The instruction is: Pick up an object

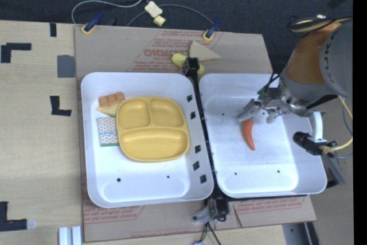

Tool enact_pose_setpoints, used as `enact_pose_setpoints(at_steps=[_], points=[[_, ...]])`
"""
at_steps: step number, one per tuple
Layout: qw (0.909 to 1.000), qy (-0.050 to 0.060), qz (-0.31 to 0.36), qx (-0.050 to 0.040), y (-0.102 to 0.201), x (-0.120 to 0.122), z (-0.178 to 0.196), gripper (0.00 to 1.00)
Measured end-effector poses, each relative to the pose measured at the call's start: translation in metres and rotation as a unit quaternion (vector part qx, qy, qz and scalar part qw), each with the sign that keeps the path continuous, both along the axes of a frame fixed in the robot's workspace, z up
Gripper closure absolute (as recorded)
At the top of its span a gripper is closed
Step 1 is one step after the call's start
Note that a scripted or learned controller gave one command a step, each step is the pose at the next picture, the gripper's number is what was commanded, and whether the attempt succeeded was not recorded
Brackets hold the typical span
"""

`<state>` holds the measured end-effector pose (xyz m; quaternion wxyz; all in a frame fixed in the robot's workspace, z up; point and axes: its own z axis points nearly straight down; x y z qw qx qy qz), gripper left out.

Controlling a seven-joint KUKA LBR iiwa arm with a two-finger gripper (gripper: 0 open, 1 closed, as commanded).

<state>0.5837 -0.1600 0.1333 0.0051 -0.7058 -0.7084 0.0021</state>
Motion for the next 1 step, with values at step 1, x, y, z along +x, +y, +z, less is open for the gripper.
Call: enact_pose_setpoints(at_steps=[1], points=[[1.0,-0.006,-0.001,-0.0043,0.0215,-0.0003,-0.0502,0.0]])
